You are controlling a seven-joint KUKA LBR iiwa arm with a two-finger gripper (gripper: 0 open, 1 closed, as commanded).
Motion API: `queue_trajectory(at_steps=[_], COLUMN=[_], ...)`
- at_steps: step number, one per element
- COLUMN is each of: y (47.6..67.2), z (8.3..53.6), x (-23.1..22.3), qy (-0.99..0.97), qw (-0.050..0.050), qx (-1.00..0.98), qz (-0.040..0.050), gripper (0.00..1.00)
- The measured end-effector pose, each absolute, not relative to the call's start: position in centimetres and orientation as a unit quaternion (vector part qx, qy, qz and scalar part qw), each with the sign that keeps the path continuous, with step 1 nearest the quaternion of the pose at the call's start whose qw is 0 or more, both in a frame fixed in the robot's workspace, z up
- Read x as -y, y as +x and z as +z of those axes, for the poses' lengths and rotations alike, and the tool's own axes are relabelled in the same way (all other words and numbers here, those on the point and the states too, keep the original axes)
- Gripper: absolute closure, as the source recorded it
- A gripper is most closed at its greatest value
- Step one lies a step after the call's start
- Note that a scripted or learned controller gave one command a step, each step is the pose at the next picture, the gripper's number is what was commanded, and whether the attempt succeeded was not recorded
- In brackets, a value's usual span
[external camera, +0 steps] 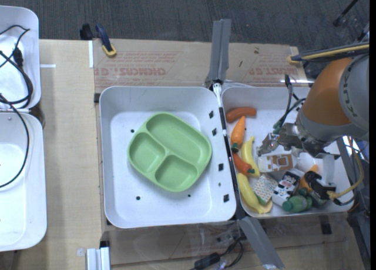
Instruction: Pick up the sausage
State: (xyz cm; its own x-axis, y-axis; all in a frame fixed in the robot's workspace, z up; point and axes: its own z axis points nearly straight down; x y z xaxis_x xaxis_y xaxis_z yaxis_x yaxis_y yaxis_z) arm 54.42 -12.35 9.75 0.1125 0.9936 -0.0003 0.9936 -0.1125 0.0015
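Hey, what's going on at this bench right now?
A grey arm with an orange band reaches into the right bin, which holds a jumble of toy food. Its gripper hangs over the middle of that pile. The sausage lies untouched near the bin's far left corner, just above a carrot and bananas. The left bin holds a green divided plate.

Green three-compartment plate lying mid left bin. Right bin cluttered: orange carrot near its left wall, yellow banana just below, second banana toward front-left corner, green vegetable near front edge.
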Motion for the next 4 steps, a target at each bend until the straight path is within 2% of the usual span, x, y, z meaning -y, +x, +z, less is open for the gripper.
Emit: queue_trajectory(at_steps=[1, 2, 3, 4], y=[60.2, 65.6, 65.7, 65.7], z=[9.4, 9.2, 10.2, 10.1], x=[14.7, 10.8, 10.6, 10.7], qy=[0.769, 0.808, 0.807, 0.807], qw=[0.000, -0.003, -0.001, -0.001], qx=[-0.639, -0.589, -0.590, -0.590], qz=[-0.0013, -0.0064, -0.0047, -0.0048], gripper=[0.00, 0.00, 1.00, 0.00])
